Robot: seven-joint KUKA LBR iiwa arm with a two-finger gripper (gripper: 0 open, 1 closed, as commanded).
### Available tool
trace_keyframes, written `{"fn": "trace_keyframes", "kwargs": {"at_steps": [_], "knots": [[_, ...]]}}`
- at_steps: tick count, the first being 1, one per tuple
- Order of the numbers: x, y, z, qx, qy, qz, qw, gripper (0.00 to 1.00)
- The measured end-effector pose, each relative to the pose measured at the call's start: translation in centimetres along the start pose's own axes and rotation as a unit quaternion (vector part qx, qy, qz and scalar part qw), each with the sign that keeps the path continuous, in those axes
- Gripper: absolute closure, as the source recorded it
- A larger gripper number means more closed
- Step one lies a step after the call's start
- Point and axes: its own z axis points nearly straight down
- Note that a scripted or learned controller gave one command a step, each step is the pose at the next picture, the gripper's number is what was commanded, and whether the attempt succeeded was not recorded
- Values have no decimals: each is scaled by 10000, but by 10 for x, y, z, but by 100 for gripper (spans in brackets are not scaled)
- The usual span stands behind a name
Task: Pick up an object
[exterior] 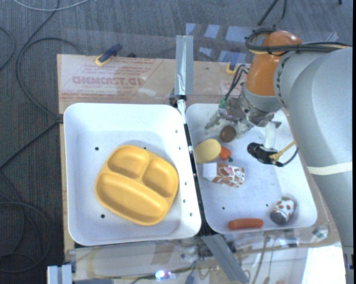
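Camera view: gripper [226, 123], spread cannot be told; brown round object [227, 134] just beside it. Advice: centre over it before closing.

My gripper [230, 120] hangs over the right bin's [266, 185] far end, a brown ball [227, 134] just beside it, with a yellow ball [207, 150] and a carton [225, 174] crowding the left wall. Open floor lies mid-bin to the right; a sausage [246, 223] and a cup [282, 210] line the near edge.
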Motion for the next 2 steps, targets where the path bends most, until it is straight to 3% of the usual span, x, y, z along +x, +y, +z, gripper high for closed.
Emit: {"fn": "trace_keyframes", "kwargs": {"at_steps": [1,2], "knots": [[-7,-50,4,-77,8,336,9994,0],[-1,-88,3,-115,-3,-711,9974,0]]}}
